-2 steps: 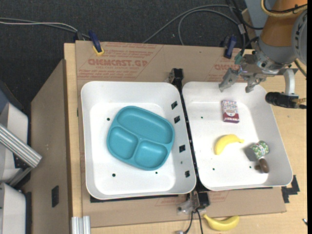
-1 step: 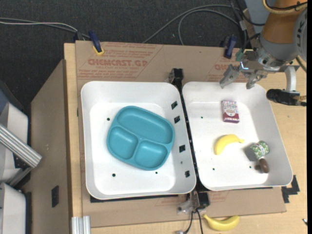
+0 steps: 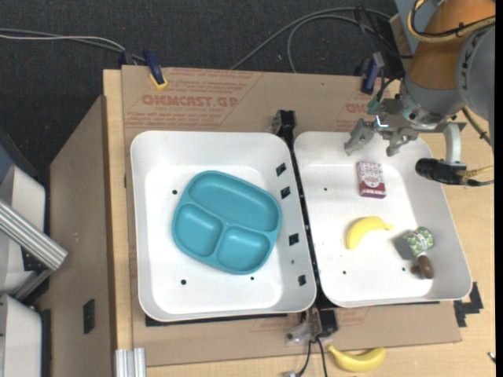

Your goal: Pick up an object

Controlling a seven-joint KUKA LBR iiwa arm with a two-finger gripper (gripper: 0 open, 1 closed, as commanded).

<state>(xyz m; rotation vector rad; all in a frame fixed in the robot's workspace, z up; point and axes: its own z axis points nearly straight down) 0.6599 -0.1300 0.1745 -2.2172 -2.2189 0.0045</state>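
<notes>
Camera view: gripper (image 3: 380, 137) spread wide, empty, just above the small red box (image 3: 370, 178)

We see the open fingers at the upper edge of the right bin (image 3: 452, 250), with the box directly below them in the frame, its long axis running top to bottom. We judge it the nearest target; the banana (image 3: 365, 231) lies lower still, and the teal tray (image 3: 226, 221) sits centre-left in the left bin (image 3: 153, 281).

Bright, even overhead light; soft shadows, slightly grainy, mild blur.

One fixed overhead camera, slanted over both bins (image 3: 149, 210).
</notes>
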